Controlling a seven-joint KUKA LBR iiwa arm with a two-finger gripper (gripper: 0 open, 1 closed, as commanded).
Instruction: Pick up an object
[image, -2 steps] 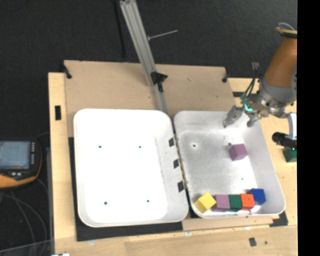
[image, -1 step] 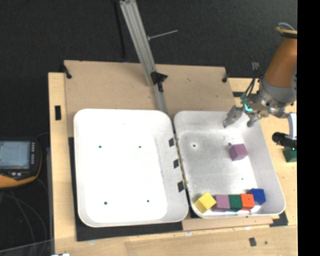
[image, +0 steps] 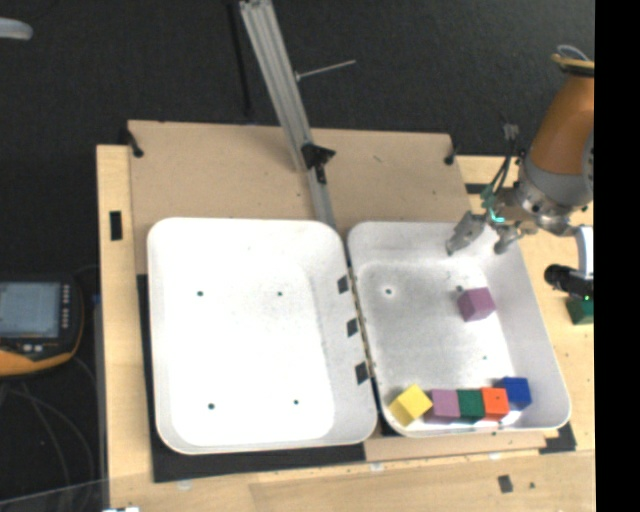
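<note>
Two white bins sit side by side on a tan table (image: 115, 300). The left bin (image: 250, 335) has just a few small dark dots on its floor. The right bin (image: 530, 330) has the blocks in it.

One purple block (image: 476, 303) sits by itself near the middle of the right bin, a bit to the right. It is tilted a little. Along the front wall of that bin there is a row of blocks, all touching or almost touching: a yellow block (image: 410, 405) on the left, turned at an angle, then a second purple block (image: 445, 404), a green block (image: 470, 404), an orange block (image: 495, 402) and a blue block (image: 516, 391) at the right end.

The arm (image: 562, 130) comes in from the right, grey with an orange band. Its gripper (image: 484, 234) hangs over the back right corner of the right bin. The two fingers (image: 462, 236) are spread apart, and there is nothing between them. The lone purple block is near the gripper, toward the front, but not touching it.

A thin metal pole (image: 290, 110) slants up from between the bins.
</note>
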